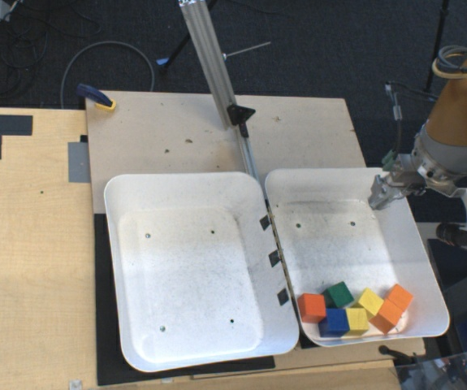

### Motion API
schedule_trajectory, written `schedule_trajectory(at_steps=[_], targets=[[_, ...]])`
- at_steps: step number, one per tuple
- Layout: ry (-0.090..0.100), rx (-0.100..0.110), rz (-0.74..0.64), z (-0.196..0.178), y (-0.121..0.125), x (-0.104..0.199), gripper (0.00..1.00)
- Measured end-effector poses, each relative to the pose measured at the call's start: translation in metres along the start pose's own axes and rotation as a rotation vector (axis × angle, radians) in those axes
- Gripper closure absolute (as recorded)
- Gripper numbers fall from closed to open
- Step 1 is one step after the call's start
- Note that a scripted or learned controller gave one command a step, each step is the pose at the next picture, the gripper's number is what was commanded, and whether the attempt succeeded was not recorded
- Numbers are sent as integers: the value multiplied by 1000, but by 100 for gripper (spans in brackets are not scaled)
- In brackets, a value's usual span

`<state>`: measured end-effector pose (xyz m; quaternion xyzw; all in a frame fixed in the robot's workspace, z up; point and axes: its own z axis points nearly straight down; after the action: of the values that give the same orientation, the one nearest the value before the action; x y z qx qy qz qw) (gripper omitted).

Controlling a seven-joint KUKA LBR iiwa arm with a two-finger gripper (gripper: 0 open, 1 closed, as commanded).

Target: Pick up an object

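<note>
The gripper [382, 193] hangs over the right bin's [428, 254] far right edge; its opening cannot be told. Coloured blocks [355, 307] cluster in that bin's near corner.

The grey arm [448, 128] enters from the right, its orange band uppermost, wrist angled down and leftward. Its pincer [382, 193] hangs at the wrist's lower left end, nothing visible between its tips.
</note>
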<state>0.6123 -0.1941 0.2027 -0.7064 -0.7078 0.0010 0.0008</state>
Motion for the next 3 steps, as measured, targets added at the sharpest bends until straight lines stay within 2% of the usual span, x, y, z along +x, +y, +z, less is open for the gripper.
schedule_trajectory(at_steps=[1, 2, 3], targets=[[3, 4, 4, -16, -119, 54, 100], [0, -5, 6, 87, -122, 71, 100], [-5, -8, 4, 110, -124, 95, 100]])
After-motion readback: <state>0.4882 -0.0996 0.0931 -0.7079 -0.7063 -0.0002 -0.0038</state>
